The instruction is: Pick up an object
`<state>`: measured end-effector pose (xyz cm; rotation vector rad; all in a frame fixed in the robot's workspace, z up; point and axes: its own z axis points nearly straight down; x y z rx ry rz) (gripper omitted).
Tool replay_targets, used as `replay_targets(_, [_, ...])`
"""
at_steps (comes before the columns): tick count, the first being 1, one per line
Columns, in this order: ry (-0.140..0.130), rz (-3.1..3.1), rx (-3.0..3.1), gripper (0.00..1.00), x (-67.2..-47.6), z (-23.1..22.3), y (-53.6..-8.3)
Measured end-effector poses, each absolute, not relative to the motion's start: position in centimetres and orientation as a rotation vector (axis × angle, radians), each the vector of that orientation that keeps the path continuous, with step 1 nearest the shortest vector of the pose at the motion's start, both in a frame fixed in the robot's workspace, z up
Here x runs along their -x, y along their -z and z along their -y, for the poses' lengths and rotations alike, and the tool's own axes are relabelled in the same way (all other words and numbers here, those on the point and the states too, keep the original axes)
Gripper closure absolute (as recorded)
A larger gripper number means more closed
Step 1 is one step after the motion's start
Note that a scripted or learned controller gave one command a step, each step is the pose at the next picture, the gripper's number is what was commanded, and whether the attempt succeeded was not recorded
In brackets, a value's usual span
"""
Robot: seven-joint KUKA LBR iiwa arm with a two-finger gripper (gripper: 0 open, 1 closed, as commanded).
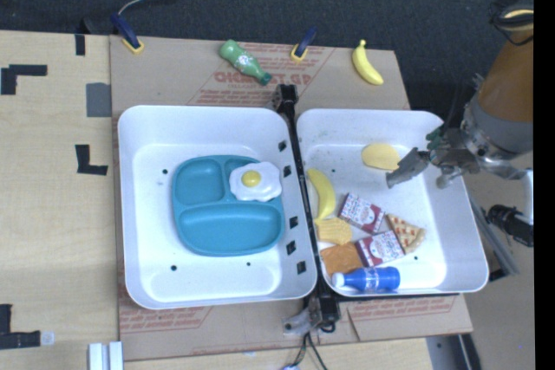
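Two bins, one end effector, nothing held

Two shallow white bins side by side on the desk (pixel 52 212), split by a black divider. Left bin (pixel 139 134): a blue compartment plate (pixel 221 217) near the middle, with a toy fried egg (pixel 254 181) lying on its upper right corner.

Right bin (pixel 451 256): crowded with toy food. A pale yellow rounded piece (pixel 380 156) near the upper middle. A yellow banana (pixel 323 191) against the left wall, just beside the divider. Below it, a yellow-orange flat piece (pixel 334 230) and an orange cracker-like piece (pixel 340 258), touching. Two red-and-white packets (pixel 360 211) (pixel 379 249) near the centre, a pizza slice (pixel 405 232) just right of them. A blue-and-white bottle (pixel 371 279) lying on its side along the lower wall.

Reaching in from the right over the right bin's upper right part: the grey arm (pixel 512 104), end effector (pixel 427 160) tilted toward the pale yellow piece. One dark finger (pixel 406 170) stretched out to the left, tip close to that piece yet apart from it; the other finger hard to make out, so opening width impossible to judge. Nothing visible between the fingers.

Outside the bins, on the cardboard sheet (pixel 165 78) at the far side: a green bottle (pixel 244 62) on its side, a second banana (pixel 367 65) well to the right, and two blue-and-yellow clamps (pixel 127 32) (pixel 303 45) at the sheet's edge.
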<state>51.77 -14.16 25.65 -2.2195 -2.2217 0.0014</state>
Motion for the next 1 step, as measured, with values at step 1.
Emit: replay_targets(1, [-0.004,2.22,2.217,0.0,-55.44,10.99,-13.71])
